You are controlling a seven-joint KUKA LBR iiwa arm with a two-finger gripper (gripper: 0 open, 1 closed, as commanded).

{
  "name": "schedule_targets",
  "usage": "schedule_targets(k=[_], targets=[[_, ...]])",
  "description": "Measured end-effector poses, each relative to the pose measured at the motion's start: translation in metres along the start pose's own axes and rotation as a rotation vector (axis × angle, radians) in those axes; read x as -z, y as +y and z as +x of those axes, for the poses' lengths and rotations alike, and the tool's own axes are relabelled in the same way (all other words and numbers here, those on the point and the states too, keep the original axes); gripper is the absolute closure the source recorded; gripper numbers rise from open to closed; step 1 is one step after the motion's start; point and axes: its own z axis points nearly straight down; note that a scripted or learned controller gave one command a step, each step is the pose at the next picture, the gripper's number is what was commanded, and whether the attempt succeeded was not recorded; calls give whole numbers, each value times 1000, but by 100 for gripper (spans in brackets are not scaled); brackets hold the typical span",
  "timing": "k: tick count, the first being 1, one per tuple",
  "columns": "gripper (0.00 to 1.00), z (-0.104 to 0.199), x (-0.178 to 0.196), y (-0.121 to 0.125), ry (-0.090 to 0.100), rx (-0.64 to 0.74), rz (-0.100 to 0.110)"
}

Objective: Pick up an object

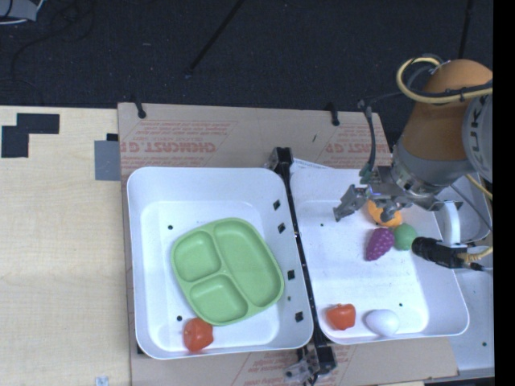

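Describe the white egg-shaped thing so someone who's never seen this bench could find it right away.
Start at the right-hand white bin, the one the arm reaches into, and go to its near edge. Two things lie there side by side: a red-orange piece and, on its right, the white egg. It is pale, smooth and nearly matches the bin.

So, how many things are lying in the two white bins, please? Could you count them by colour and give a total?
Green: 2, the divided plate in the left bin and a small green piece in the right bin
Red: 2, one beside the plate, one in the right bin
Purple: 1, grape bunch
Orange: 1, piece under the hand
White: 1, egg
Total: 7
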Motion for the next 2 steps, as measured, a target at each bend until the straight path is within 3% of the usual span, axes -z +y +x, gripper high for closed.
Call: schedule_targets(k=[1, 2], targets=[[0, 0, 7, 3, -1, 2, -12], [0, 6, -39, 5, -1, 1, -9]])
